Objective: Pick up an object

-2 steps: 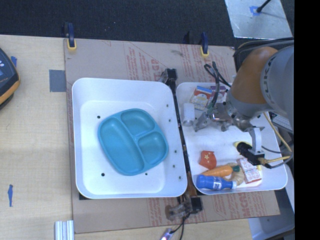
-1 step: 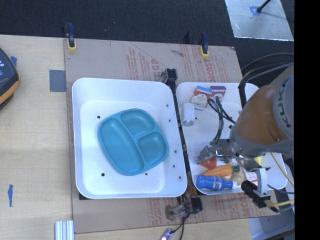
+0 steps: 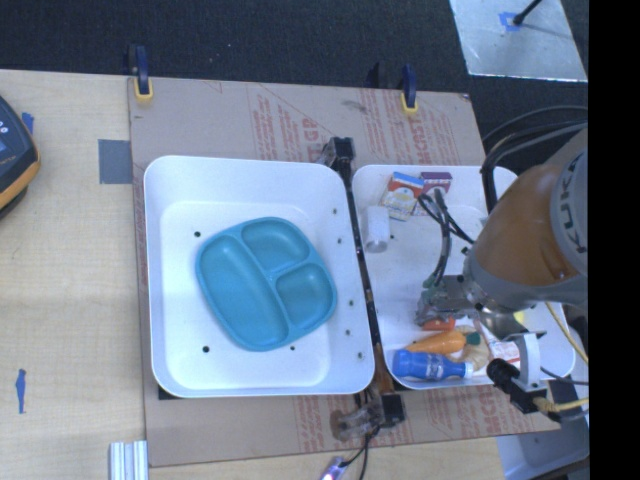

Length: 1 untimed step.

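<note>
Inside the left bin lies 1 blue divided plate. Near the right bin's front edge rest 1 blue bottle and 1 orange item, just beside the tool, whose grip state cannot be told.

- The counter is pale wood, with a brown cardboard sheet printed in faded red lettering lying on it.
- Both bins are white: the left bin and the right bin.
- The divided plate in the left bin is plain turquoise blue.
- A bottle in the right bin is blue with a white cap end.
- Just above it lies an orange, carrot-like item.
- A small packet at the far end of the right bin shows white, red and blue.
- The arm is grey with an orange band.
- Two clamps at the cardboard's far edge are blue with yellow.
- The floor beyond is black.
</note>
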{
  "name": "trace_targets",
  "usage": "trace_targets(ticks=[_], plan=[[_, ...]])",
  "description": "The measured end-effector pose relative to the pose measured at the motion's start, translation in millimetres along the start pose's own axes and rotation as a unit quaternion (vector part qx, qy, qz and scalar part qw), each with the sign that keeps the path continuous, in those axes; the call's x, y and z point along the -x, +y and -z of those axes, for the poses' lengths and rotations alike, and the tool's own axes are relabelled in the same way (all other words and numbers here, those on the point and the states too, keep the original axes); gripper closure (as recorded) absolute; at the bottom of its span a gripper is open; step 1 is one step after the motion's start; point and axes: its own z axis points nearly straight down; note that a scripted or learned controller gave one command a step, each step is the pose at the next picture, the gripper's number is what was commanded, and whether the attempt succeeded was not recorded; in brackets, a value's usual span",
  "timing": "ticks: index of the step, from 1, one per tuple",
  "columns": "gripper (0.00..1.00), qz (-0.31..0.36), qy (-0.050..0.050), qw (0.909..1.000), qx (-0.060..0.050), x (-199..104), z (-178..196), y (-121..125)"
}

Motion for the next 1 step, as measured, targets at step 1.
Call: trace_targets(ticks=[1], plan=[[0.00,0.000,0.000,1.0000,0.000,0.0,0.0,0.0]])
